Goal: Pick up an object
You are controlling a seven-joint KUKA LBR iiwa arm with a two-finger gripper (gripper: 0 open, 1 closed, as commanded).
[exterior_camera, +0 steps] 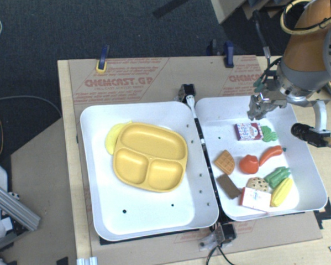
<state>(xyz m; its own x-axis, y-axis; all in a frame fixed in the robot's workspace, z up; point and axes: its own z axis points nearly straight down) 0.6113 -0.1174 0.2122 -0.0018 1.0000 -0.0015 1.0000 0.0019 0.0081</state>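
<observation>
My gripper (257, 113) hangs over the back of the right bin (222, 110), just above and behind a small purple-and-white packet (247, 131). Nothing shows between its fingers. Toy food lies in that bin: a green piece (269, 133) beside the packet, a red tomato (248, 163), an orange carrot (272, 153), a waffle (224, 162), a brown bar (228, 185), a cookie (258, 183), a white carton (255, 200), a green pepper (277, 175) and a yellow corn cob (282, 192).
The left bin (98, 177) holds a yellow divided tray (149, 156) lying over a yellow round piece (112, 137). A black divider (201, 146) runs between the bins. Blue clamps (102, 59) sit at the board's back edge.
</observation>
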